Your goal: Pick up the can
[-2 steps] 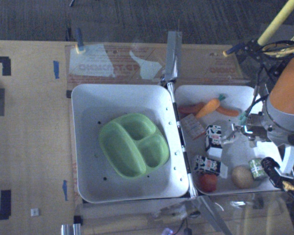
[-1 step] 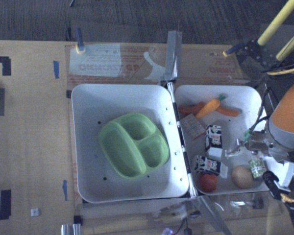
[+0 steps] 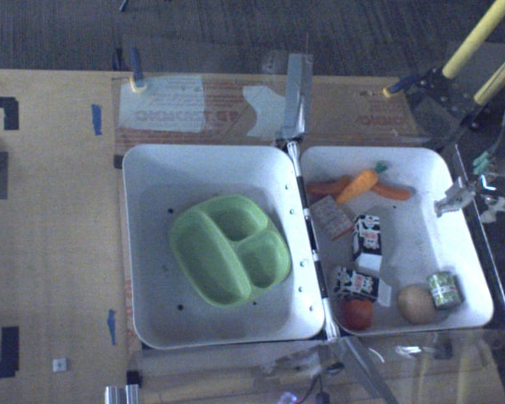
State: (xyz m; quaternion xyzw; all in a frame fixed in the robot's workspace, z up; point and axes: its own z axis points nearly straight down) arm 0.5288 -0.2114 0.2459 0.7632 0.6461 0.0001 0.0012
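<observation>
We saw the small green-labelled metal can (image 3: pixel 443 290) lying tilted in the right white bin (image 3: pixel 465 225), below the tool (image 3: pixel 467 194), touching a tan potato (image 3: pixel 416 304). Tool's opening: unclear. Likely light, rigid, slippery; grip across its sides.

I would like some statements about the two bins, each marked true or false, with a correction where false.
1. The green divided plate lies in the left bin. True.
2. The can lies in the left bin. False: it is in the right bin, near its lower right corner.
3. The can touches or nearly touches the potato. True.
4. The claw grips the can. False: it is at the right bin's right rim, well above the can in the view.
5. Two carrots lie beside the plate. False: they are in the right bin.
</observation>
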